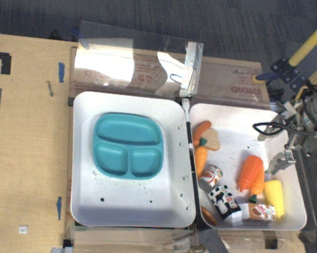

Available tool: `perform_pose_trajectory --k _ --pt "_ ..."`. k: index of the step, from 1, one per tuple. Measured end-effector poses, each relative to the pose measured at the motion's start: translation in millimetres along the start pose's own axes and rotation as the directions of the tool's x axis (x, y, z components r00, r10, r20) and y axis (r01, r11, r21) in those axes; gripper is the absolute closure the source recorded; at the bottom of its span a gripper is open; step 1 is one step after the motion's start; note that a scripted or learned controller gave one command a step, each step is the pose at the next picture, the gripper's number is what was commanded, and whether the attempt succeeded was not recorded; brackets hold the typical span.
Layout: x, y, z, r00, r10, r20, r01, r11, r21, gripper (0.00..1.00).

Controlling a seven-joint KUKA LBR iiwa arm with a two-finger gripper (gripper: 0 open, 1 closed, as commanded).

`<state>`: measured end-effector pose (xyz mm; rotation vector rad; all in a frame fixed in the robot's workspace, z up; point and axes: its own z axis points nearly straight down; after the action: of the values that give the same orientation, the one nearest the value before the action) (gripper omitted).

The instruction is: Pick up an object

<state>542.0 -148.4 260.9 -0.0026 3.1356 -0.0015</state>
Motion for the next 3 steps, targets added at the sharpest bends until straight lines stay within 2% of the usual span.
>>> perform_pose_trajectory --k 1,2,3 --pt "27.1 -35.0 86.5 1.0 -0.018 -0.009 0.018 1.0 -0.002 0.0" --pt "25.5 -61.7 148.6 0.997 -0.076 0.028 0.076 0.997 0.015 0.0" --pt "12.4 -56.2 153.5 0.995 -0.096 0.036 0.096 0.995 0.021 0.0"
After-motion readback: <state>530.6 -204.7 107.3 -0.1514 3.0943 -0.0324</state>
